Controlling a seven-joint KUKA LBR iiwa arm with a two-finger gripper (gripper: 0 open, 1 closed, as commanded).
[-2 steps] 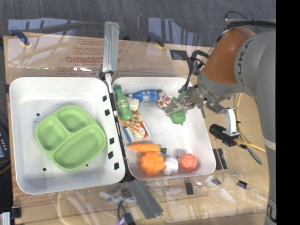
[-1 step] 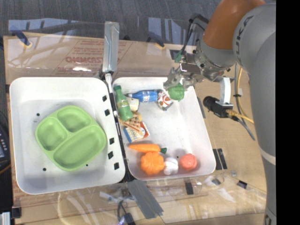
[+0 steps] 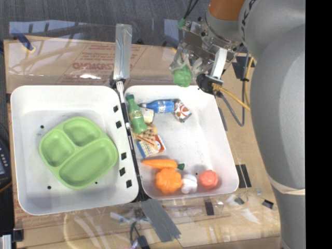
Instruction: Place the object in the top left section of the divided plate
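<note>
End effector (image 3: 182,69) grasping a green object (image 3: 182,77) above the right bin's (image 3: 220,139) far edge; the plate (image 3: 78,152) lies well left, its top-left section calling for a level carry and low release.

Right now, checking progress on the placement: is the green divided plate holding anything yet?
Empty. All three sections of the green divided plate show bare green; a small green object sits at the gripper, above the right bin's far edge.
</note>
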